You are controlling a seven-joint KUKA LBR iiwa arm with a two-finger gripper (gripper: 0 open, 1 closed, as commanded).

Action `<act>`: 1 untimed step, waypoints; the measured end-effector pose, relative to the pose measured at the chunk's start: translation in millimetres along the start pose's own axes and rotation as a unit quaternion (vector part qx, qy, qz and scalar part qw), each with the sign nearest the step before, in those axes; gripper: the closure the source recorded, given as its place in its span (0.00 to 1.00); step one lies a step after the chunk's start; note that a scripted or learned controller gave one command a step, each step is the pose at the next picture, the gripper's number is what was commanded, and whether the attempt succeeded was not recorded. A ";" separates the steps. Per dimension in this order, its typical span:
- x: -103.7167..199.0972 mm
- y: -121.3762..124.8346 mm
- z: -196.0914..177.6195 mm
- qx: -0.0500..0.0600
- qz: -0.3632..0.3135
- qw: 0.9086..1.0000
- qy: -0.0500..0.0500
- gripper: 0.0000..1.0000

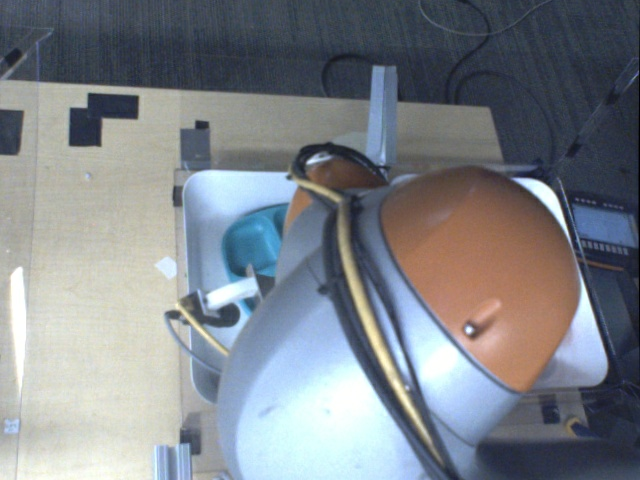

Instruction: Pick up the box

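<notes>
I count one box [252, 243], teal, lying in the left bin [197, 218] toward its far wall. It looks smooth, like moulded plastic, with rounded corners and a slightly darker hollow on its near side. My own arm [420, 318] covers its right part, so I cannot tell its long axis or which way it points. There are two bins, both shallow, white and smooth-walled. Of the right bin [588, 353] I see little more than its corners past my orange band [480, 268], which is glossy and domed. My one arm is matte grey and rounded, with dark cables running along it. My gripper [243, 290] is down in the left bin, just beside the near edge of the box, but I cannot tell whether it is open or closed, nor whether it touches the box. The bench [90, 298] is pale, flat wood.
</notes>
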State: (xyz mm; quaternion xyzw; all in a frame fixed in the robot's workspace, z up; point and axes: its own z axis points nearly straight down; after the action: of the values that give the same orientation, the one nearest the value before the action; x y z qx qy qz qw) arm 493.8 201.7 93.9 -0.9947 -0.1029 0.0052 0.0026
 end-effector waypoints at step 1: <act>36.3 -26.6 -145.0 -0.003 -0.011 1.000 0.008 1.00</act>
State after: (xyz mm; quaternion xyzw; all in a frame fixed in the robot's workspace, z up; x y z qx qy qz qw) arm 525.4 234.5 238.7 -0.9935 -0.1139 -0.0029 0.0003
